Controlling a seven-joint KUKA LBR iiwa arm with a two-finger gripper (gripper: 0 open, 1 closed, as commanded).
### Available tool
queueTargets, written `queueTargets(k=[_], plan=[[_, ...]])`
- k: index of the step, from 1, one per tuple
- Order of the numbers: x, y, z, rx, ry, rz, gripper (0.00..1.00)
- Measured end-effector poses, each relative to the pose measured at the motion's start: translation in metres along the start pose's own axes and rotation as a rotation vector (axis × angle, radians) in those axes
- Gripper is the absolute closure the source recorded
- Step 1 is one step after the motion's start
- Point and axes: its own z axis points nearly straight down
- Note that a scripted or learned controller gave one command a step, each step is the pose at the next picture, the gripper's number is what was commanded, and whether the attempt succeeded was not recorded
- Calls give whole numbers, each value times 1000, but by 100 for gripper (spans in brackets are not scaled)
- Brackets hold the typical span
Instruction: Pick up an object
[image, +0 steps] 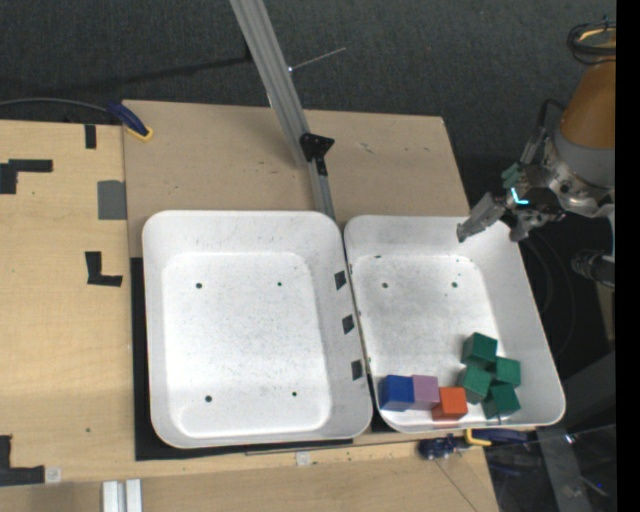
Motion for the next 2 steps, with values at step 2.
queueTargets(k=[2], plan=[[5,-1,42,0,-1,-1,0]])
